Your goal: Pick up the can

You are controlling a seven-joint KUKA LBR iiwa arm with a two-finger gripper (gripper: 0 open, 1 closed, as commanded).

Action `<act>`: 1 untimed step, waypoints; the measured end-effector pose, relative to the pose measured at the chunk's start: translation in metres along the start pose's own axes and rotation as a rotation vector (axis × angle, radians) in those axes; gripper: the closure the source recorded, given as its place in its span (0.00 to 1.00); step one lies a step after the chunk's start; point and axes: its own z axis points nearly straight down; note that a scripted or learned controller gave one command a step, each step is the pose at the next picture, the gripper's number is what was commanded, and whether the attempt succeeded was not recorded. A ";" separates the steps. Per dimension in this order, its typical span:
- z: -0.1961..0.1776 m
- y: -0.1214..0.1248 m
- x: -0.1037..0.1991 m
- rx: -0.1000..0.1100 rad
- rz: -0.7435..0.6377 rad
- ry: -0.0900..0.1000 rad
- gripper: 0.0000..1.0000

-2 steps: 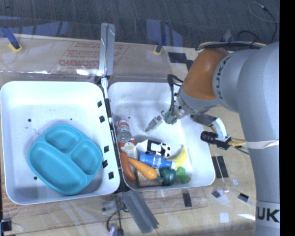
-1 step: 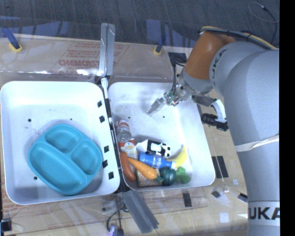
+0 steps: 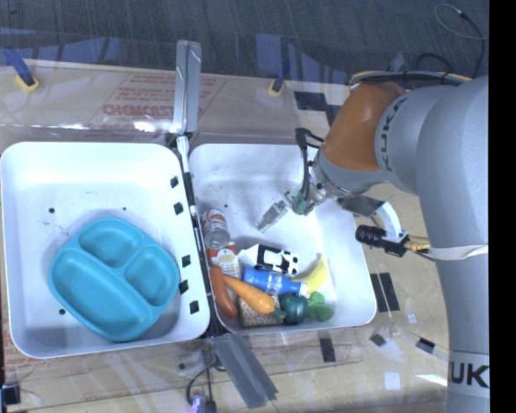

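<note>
Can (image 3: pixel 215 229) lies at right bin's (image 3: pixel 241 157) left wall, crowded by carrot (image 3: pixel 251 294), bottle (image 3: pixel 273 280), banana (image 3: pixel 314 273) toward the front. Bin's rear floor open. Tool (image 3: pixel 279 212) above mid-bin, tool state unclear, apart from can. Left bin (image 3: pixel 34 170) holds blue tray (image 3: pixel 113 278).

Can (image 3: pixel 215 228) label too small to read; carrot (image 3: pixel 251 294) overlaps neighbouring toys; arm (image 3: pixel 451 188) cut off at bottom edge

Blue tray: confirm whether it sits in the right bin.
No, the blue tray lies in the left bin, apart from the cluttered right bin.
</note>
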 end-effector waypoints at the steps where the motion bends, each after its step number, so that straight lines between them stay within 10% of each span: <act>1: -0.007 0.000 0.000 0.004 -0.003 0.003 1.00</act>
